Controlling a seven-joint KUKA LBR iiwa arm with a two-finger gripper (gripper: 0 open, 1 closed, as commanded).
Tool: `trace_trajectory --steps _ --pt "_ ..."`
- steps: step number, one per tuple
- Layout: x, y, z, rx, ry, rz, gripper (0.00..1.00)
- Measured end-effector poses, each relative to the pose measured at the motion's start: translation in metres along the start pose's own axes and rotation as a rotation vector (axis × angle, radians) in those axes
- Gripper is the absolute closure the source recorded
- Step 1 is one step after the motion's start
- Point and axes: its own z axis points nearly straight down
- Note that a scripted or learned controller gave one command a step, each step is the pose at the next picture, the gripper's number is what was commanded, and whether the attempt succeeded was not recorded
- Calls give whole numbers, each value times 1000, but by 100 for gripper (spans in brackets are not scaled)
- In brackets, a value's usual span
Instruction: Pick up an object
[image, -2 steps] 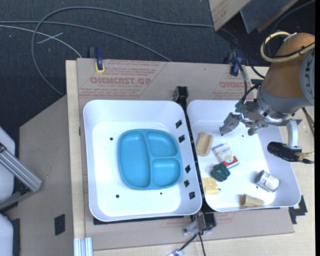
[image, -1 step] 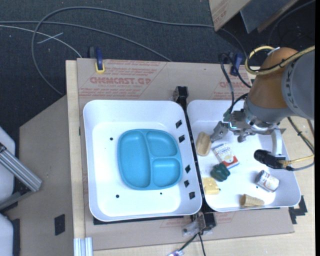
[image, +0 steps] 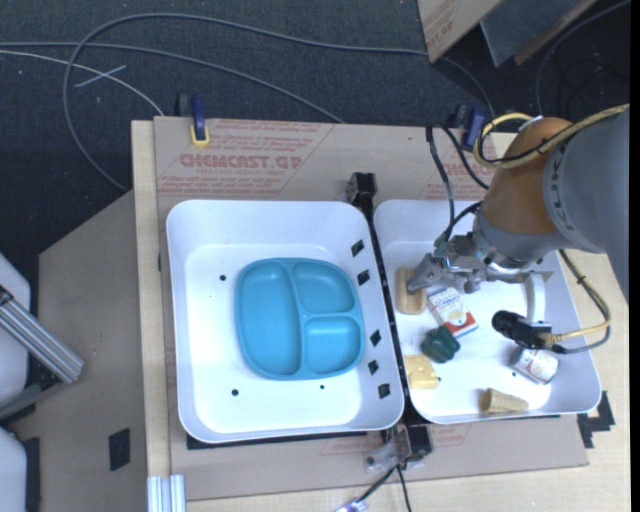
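Observation:
My gripper (image: 448, 282) hangs low over the left part of the right bin (image: 570, 395), its jaws open. Just under and in front of it lies a small red-and-white carton (image: 452, 310), not held. A tan block (image: 409, 291) lies to the gripper's left against the bin wall. In front of the carton sits a dark green object (image: 439, 345). Nearer the front edge are a yellow cheese-like piece (image: 422, 374), a tan wedge (image: 503, 402) and a small silver can (image: 535, 365).
The left bin (image: 200, 400) holds a blue divided plate (image: 298, 317). A black divider with clips (image: 372, 300) runs between the bins. A white curved piece (image: 536, 297) lies to the right of the gripper. Loose cables trail across the dark floor behind the bench.

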Motion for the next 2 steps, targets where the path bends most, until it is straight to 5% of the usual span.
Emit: trace_trajectory --steps 1,2 --pt "1 3 -15 -9 1 -2 100" --pt "-2 4 -80 -3 -4 -2 100"
